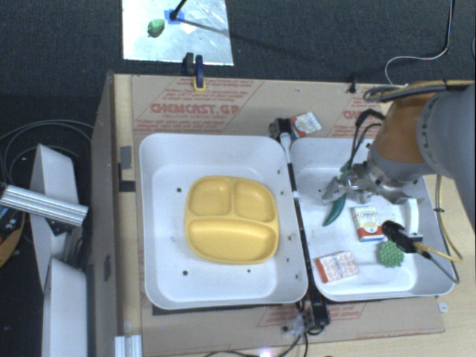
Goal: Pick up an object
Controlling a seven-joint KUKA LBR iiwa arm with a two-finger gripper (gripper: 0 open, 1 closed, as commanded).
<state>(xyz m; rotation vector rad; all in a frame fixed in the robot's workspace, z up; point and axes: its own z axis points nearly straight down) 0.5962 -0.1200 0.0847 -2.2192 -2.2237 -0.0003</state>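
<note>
The gripper [336, 191] is seen low over the right bin [312, 158], its fingers spread in a narrow V just above a slim green-blue object [332, 211] lying at a slant on the bin floor, with nothing held between them. A clean pick is judged to require the fingers to be centred across the object's narrow width before closing, the small red-and-white box [367, 222] nearby being avoided.

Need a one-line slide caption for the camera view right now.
Gripper low in the right bin by a teal object; yellow divided tray in the left bin.
</note>
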